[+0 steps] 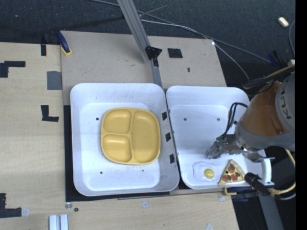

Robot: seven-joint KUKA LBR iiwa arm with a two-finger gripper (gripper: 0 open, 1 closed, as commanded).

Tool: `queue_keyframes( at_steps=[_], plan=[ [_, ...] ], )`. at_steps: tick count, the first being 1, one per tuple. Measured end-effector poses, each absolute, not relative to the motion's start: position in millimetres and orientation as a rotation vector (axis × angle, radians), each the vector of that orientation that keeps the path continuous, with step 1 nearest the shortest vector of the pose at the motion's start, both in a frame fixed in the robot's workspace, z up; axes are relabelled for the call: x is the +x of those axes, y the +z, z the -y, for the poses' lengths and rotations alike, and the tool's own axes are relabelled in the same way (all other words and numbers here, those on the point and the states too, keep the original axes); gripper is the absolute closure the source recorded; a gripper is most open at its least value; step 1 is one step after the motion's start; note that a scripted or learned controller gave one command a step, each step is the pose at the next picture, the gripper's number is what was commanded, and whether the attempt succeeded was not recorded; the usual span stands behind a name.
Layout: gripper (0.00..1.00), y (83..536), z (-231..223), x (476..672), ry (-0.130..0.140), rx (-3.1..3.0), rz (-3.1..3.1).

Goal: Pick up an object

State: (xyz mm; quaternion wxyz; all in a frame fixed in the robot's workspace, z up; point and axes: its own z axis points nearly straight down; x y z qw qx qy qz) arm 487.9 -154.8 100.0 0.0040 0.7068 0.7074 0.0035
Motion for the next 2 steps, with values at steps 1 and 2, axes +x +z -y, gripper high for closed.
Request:
queue_keyframes(
  at_steps=[1,2],
  plan=[
    [1.00,162,156,486.7,0.001,2.219,-2.222],
    [1.00,206,150,483.9,0.002,2.218,-2.222]
  ],
)
